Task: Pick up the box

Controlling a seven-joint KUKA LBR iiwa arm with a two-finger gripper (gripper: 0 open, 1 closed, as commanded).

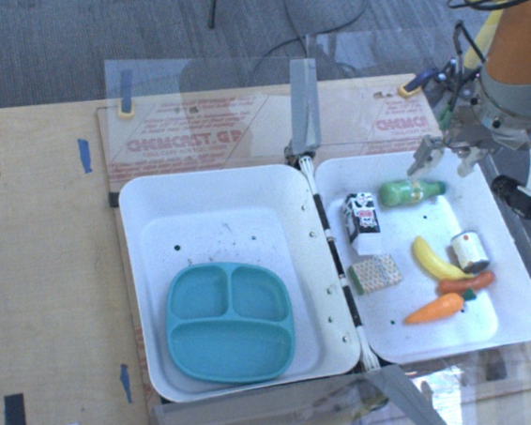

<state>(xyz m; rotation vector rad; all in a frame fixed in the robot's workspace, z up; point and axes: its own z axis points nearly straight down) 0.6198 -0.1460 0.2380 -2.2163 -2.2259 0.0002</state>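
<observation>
The arm enters from the upper right of the camera view. Its orange band sits at the top right corner, with the grey wrist section directly below it. Cables (yellow, black and blue) run alongside the wrist on its left. The gripper [447, 152] is positioned at the lower left end of the wrist. Its two fingers [424, 155] point downward and are spread apart, with a visible gap and nothing held between them.

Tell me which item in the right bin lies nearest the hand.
The green bottle, lying on its side at the bin's far edge, just below the hand; every other item sits farther away.
</observation>
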